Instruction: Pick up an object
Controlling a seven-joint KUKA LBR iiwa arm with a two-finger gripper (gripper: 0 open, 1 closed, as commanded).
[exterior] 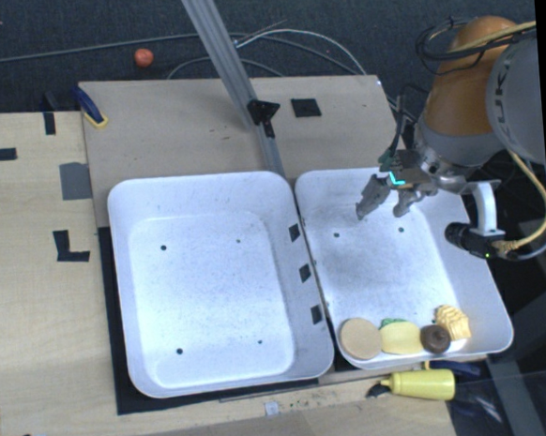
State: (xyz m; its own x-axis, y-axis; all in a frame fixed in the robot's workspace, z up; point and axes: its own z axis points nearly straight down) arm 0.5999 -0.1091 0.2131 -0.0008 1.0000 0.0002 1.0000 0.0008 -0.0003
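1. While the arm leans in from the right, its gripper hangs over the upper part of the right bin, fingers spread apart and nothing between them.
2. The things to choose from are bunched along that bin's near edge, well apart from the gripper: a tan disc, a pale yellow piece with a green scrap just behind it, a dark brown round piece and a small ridged yellow piece. They sit touching or almost so.
3. The left bin is bare white plastic. A yellow tool with a black tip lies on the bench just outside the right bin.
4. I judge this to be the approach stage; no grasp has been made.
5. The next move calls for travelling down the bin toward the cluster, picking one item, and descending with fingers straddling it. The tan disc at the cluster's left end looks easiest to isolate; the crowding and the bin wall could spoil a clean close.
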